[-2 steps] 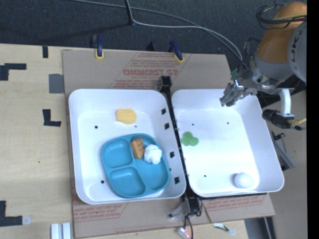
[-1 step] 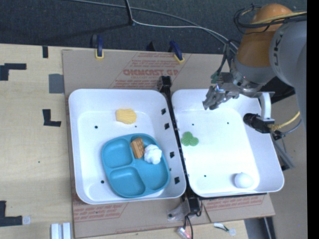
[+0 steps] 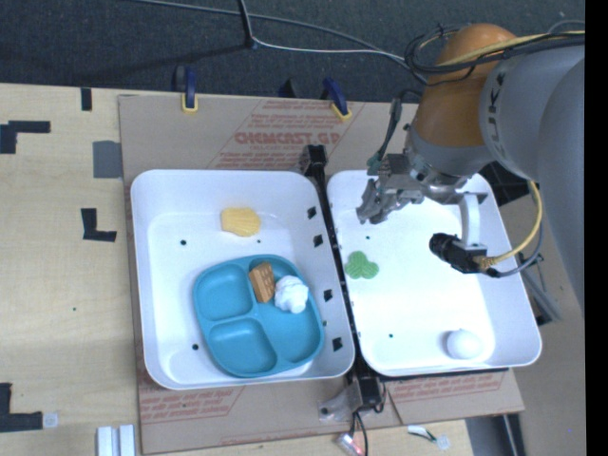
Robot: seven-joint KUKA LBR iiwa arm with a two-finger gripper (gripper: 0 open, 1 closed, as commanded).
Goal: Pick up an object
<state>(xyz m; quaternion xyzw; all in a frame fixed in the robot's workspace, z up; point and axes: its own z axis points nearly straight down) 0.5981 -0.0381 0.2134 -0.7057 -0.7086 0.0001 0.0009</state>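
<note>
My gripper (image 3: 372, 209) hangs over the upper left part of the right bin (image 3: 503, 297), fingers pointing down and to the left. A small green object (image 3: 361, 267) lies on the bin floor just below and left of the fingertips, apart from them. A white ball (image 3: 464, 344) rests near the right bin's front right corner. In the left bin (image 3: 157, 255) sit a yellow object (image 3: 241, 221) and a blue divided tray (image 3: 223, 335) that carries a brown block (image 3: 262, 281) and a white lump (image 3: 293, 294). Nothing shows between the fingers.
The two bins meet at a black-clipped divider (image 3: 330, 245). A black cable fitting (image 3: 458, 252) on the arm hangs over the right bin's middle. Cardboard (image 3: 256, 131) lies beneath the bins, held by blue clamps at the back.
</note>
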